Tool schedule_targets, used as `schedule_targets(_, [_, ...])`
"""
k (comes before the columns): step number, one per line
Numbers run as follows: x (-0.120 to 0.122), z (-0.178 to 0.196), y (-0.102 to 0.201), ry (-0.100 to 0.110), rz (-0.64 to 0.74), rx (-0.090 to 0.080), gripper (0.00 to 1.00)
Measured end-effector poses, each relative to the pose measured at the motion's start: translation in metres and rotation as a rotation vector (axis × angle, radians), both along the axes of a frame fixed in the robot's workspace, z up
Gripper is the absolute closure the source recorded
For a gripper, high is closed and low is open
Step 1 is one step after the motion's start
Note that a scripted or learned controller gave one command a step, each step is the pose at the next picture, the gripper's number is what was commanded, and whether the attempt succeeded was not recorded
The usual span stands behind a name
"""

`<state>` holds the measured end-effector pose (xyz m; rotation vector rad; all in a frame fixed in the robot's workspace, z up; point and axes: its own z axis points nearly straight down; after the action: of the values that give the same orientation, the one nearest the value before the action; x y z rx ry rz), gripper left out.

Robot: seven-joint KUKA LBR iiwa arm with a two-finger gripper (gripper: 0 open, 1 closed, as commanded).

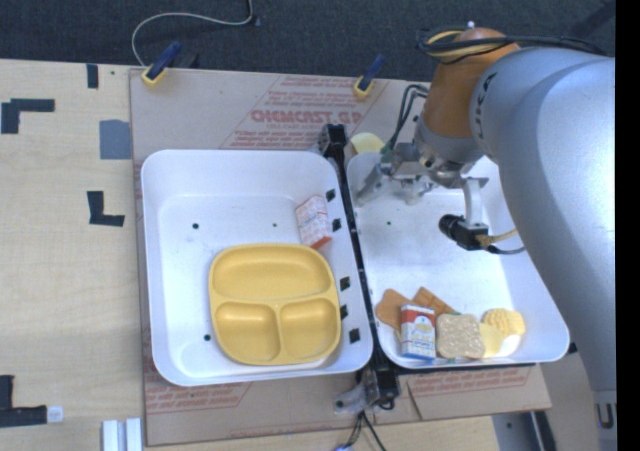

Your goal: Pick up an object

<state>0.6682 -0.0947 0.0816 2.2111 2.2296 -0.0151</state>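
I had the gripper (400, 182) low in the right bin's (520, 284) far corner, beside a pale yellow object (366, 143); finger state unreadable. Remaining candidates, toast slice (460, 336) and small carton (417, 331), clustered along the near wall.

Yellow tray (275, 314) in left bin (165, 239).

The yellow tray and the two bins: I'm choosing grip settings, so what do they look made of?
The yellow tray looks like moulded plastic, matt to slightly satin: even colour, rounded compartment edges. The left bin and right bin seem to be thin, smooth white plastic with soft glare and rounded rims, though coated metal can't be ruled out.
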Motion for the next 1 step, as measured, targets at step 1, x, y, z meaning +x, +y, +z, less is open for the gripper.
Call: schedule_targets(1, [0.0024,0.2171,-0.0432,-0.024,-0.009,0.002,0.00])
